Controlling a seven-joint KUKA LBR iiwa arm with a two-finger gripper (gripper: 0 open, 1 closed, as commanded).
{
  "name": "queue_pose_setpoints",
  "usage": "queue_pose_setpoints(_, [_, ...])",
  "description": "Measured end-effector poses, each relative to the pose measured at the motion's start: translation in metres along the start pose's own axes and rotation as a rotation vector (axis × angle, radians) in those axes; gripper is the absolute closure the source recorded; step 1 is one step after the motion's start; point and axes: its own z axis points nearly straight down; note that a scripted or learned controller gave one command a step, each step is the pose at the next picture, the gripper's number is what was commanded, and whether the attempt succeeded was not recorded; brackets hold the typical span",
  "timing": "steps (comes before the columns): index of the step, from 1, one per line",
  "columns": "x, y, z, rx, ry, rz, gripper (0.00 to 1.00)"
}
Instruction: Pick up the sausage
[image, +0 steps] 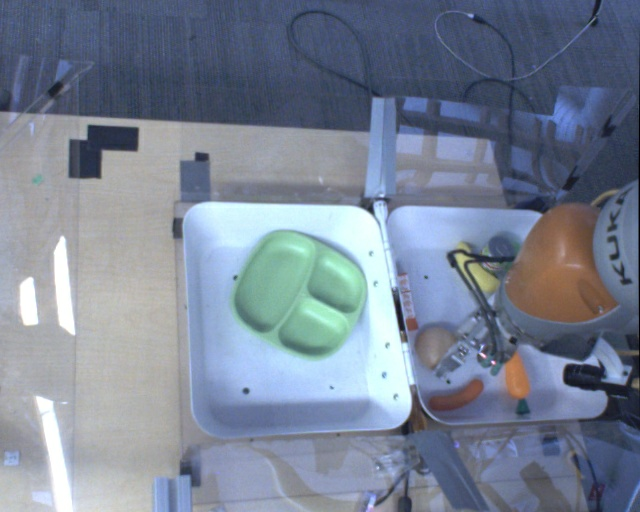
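Hand (466, 357) just above sausage (456, 397) in right bin (560, 408) — grip state unclear

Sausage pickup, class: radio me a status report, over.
Gripper low in right bin, above sausage. Sausage lying free near front wall. Potato and carrot close beside.

The pale wooden bench (110, 330) carries two shallow white bins set side by side and touching along one edge, the left bin (210, 400) toward nine o'clock and the right bin (425, 235) toward three o'clock. Black tape marks (100, 147) lie on the bench top toward ten o'clock, well apart from the bins. A grey metal post (381, 145) stands at twelve o'clock, just above the seam where the bins meet, and a small grey bracket (196, 177) sits near the left bin's far corner.
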Motion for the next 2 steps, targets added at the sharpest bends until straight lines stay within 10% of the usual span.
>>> queue_pose_setpoints(1, [0.0091, 0.0206, -0.0851, 0.009, 0.011, -0.298, 1.0])
queue_pose_setpoints(2, [0.0091, 0.0205, -0.0851, 0.009, 0.011, -0.296, 0.0])
